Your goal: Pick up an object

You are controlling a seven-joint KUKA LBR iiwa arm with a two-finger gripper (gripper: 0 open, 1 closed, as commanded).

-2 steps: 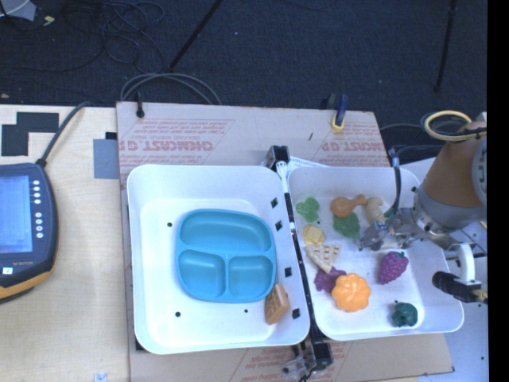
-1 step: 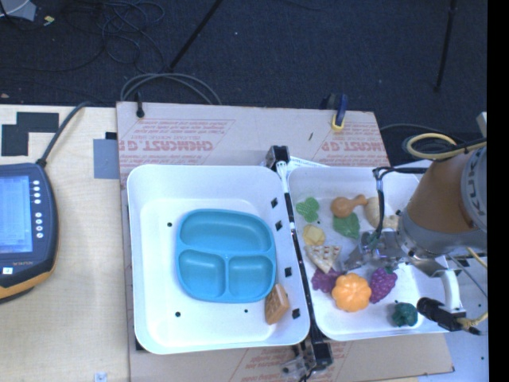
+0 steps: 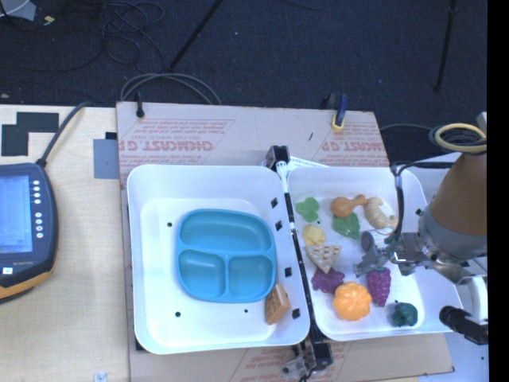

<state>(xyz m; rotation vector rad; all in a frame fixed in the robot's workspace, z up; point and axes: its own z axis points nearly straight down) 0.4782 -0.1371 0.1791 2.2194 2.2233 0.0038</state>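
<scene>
Two white bins sit side by side; the gripper hangs low in the right bin, fingers spread and gripping nothing, just above purple grapes, with an orange pumpkin beside them

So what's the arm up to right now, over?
Gripper low in right bin, nothing seen held. Purple toy grapes, orange toy pumpkin just below it. Toys crowd close.

The tray is blue. The bins are white. The pumpkin is orange, the grapes purple.
</scene>
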